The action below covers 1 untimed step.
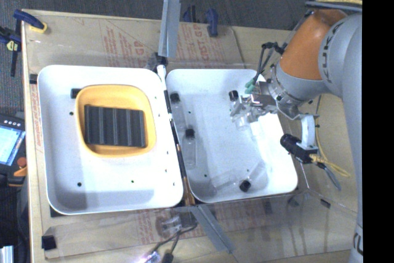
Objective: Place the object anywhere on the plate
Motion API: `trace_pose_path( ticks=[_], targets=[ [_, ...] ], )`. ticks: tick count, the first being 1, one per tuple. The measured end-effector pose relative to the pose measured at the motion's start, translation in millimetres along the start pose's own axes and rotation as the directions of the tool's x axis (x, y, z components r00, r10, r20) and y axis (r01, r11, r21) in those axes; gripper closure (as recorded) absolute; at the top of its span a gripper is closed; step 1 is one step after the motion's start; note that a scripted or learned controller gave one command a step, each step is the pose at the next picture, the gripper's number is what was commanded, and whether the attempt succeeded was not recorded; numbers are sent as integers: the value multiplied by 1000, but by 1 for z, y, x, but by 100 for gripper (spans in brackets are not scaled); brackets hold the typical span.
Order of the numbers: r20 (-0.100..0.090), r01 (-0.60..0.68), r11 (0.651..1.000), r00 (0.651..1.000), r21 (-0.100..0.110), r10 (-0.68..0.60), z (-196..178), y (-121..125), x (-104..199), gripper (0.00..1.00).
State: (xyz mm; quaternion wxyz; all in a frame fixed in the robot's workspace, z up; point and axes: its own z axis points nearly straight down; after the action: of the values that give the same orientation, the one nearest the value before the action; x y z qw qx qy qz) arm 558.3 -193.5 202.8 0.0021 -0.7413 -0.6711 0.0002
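Well, starting at the left, the left bin (104, 188) holds the yellow plate (114, 92), which lies flat in the bin's upper middle. A dark ridged insert (115, 126) fills the plate's centre. Nothing that I can see rests on the plate's rim.

Across the seam between the 2 bins, the right bin (215, 86) holds what look like 3 clear pieces, each with a small black cap. They are faint against the white floor, so I cannot say exactly what they are. The first clear piece (176, 109) lies along the bin's left wall, near the top. The second clear piece (189, 149) lies just below and slightly right of it, also close to that wall. The third clear piece (229, 181) lies near the bin's bottom edge, its cap toward the right.

All 3 lie well apart from the plate, in the other bin.

My pincer (245, 109) hangs over the upper right part of the right bin, right of the first 2 pieces and above the third, touching none of them as far as I can see. Around its tip there are clear, glinting shapes I cannot sort out, so I cannot tell whether it is open or closed, or whether it holds anything.

My arm (308, 49) comes in from the right, its orange band just above the wrist.
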Motion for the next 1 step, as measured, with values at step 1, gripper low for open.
trace_pose_path(
  ticks=[1],
  targets=[
    [1, 111, 994, 994, 2, -111, 10, 8, 57, 100]
  ],
)
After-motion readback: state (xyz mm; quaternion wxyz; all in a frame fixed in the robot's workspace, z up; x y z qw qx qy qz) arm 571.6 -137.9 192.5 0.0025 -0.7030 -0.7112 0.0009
